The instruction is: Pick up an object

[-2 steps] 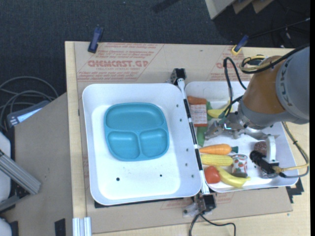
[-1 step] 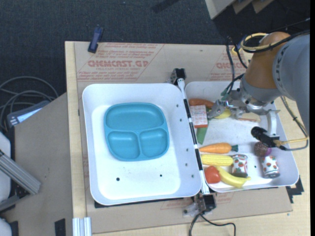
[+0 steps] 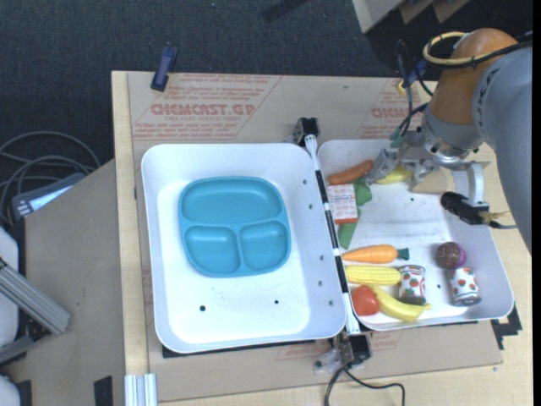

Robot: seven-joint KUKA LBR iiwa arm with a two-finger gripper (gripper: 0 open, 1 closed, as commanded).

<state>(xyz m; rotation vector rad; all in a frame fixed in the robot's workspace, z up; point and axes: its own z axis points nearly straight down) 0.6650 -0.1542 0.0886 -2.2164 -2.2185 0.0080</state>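
The right bin (image 3: 420, 223) holds the toy food. An orange sausage-like piece (image 3: 349, 173), a green piece (image 3: 363, 194) and a red-and-white carton (image 3: 341, 203) lie at its far left. A carrot (image 3: 370, 254), corn cob (image 3: 372, 274), tomato (image 3: 364, 299) and banana (image 3: 401, 308) sit near the front, with a small can (image 3: 412, 283) beside them. A dark red ball (image 3: 450, 253) and a second can (image 3: 464, 287) lie at the right. My gripper (image 3: 404, 166) is low at the bin's far edge, right above a small yellow piece (image 3: 390, 177), which it partly hides.
The left bin (image 3: 169, 294) bears a blue divided plate (image 3: 234, 225). A black clamp (image 3: 306, 129) sits where the two bins meet at the back. The grey arm (image 3: 499, 100) covers the right bin's far right corner. A cardboard sheet (image 3: 211, 104) lies under both bins.
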